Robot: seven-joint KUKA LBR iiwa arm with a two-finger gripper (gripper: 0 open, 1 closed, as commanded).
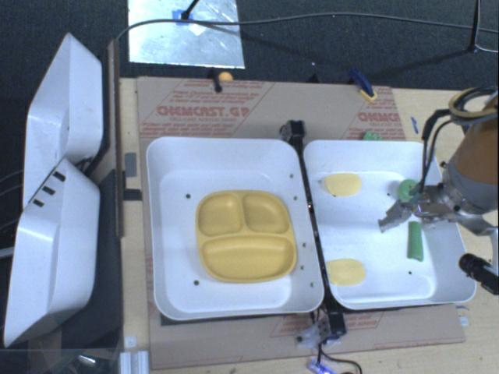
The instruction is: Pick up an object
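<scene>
Near the right bin's (366, 301) right edge, the gripper (399, 213) hangs with fingers parted, holding nothing, just beside a green stick (415, 240).

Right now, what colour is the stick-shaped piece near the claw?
Green; the stick shows in the camera view, in the right bin.

KUKA arm (475, 170) beside the right bin (374, 287), broad orange band above grey wrist, black cables looped over the top, grey metal gripper (392, 219) with silvery fingers, black knob lower down
</scene>
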